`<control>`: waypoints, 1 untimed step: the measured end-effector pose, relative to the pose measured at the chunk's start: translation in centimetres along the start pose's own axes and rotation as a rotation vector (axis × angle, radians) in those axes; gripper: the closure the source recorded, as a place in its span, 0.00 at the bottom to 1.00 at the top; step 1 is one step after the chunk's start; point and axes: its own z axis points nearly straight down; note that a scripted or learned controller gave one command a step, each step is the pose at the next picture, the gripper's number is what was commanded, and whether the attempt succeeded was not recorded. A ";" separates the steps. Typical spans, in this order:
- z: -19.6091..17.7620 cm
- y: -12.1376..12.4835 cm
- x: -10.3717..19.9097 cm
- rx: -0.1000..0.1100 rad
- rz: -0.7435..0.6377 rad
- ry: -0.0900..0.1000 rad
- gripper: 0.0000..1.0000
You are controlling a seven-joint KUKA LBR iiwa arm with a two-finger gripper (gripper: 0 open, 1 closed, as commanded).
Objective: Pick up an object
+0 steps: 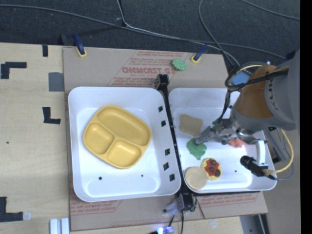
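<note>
The right bin (214,99) holds a tan bread slice (190,124), a green leafy piece (197,150), a yellow slice with red topping (212,168), a round beige cookie (195,178) and a small red-orange item (237,143). My gripper (199,141) reaches in from the right, low over the bin. Its tip sits at the upper edge of the green leafy piece, just below the bread slice. The grey wrist hides part of the red-orange item.
A yellow divided plate (117,136) lies in the left bin (83,179). A small green dotted object (179,65) rests on the cardboard behind the bins. Cables trail across the dark floor at the back.
</note>
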 end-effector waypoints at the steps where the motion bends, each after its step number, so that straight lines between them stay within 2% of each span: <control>1: -1.4 0.2 0.0 -0.005 -0.001 0.000 1.00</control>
